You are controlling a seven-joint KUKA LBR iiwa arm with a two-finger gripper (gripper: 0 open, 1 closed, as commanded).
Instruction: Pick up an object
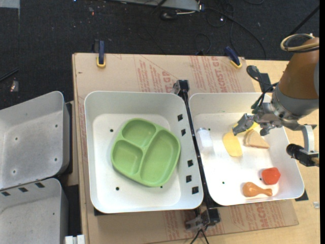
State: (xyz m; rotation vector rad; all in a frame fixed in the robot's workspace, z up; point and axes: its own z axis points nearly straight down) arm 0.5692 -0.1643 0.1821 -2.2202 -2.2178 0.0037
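Note:
The right bin [213, 103] holds a yellow rounded piece [232, 145], a tan wedge-shaped piece [257, 142], a red piece [270, 175], an orange drumstick-shaped toy [256, 189] and a small pale cylinder [203, 135]. My gripper [253, 127] hangs over the upper middle of this bin, just above the tan wedge and to the upper right of the yellow piece. Its two dark fingers are spread apart, open, with nothing gripped between them. The arm's grey and orange wrist covers the bin's far right corner.
The left bin [101, 111] carries a green divided plate [146, 151]. A black divider with clamps [189, 136] runs between the bins. Grey lids [30, 131] lie off the bench to the left. Blue clamps [101, 52] hold the board's back edge.

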